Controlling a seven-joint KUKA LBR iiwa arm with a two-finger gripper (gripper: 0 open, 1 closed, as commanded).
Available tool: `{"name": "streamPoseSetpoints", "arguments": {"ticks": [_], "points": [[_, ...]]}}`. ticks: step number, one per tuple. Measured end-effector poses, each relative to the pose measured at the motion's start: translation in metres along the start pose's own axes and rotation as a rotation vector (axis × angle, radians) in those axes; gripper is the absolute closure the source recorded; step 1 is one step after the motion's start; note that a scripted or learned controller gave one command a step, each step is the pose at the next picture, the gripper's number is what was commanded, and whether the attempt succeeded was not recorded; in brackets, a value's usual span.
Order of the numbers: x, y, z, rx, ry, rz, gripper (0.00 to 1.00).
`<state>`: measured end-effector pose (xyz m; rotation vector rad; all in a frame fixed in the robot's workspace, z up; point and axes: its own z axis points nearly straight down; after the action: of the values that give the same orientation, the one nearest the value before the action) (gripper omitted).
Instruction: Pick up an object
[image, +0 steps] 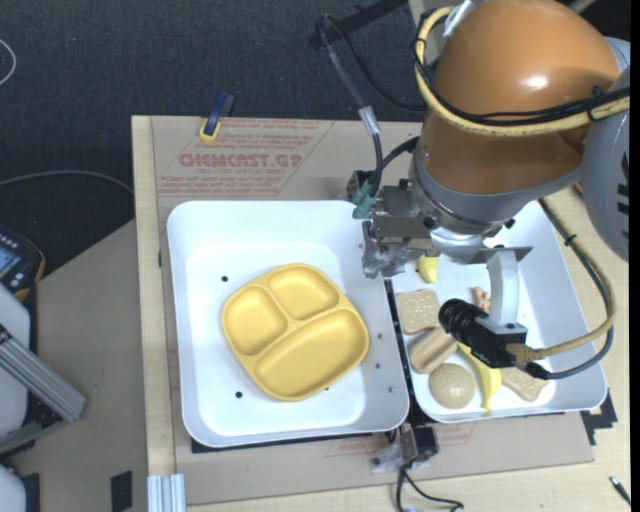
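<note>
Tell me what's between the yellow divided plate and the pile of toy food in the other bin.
In the camera view, bare white floor of the left bin, then the two bins' adjoining rims, separate the yellow divided plate from the toy food.

Yellow tray (295, 330), white bins (190, 330), tan biscuits (415, 308)

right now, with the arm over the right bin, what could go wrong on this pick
1. The food pieces in the right bin lie packed together: cracker, bread roll, round bun, banana. The end effector could nudge or catch two at once.
2. The arm's bulk hides much of that bin from the camera, so a miss may go unseen.
3. The yellow cable loops low over the bin and might snag.
</note>
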<state>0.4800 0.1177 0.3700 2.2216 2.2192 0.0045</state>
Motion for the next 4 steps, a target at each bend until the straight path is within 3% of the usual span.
{"name": "streamPoseSetpoints", "arguments": {"ticks": [1, 2, 4], "points": [[0.000, 0.001, -0.010, -0.002, 0.000, 0.001, 1.00], [0.019, 0.000, -0.031, -0.001, 0.000, -0.004, 1.00], [0.019, 0.001, -0.051, -0.004, 0.001, -0.003, 1.00]]}}
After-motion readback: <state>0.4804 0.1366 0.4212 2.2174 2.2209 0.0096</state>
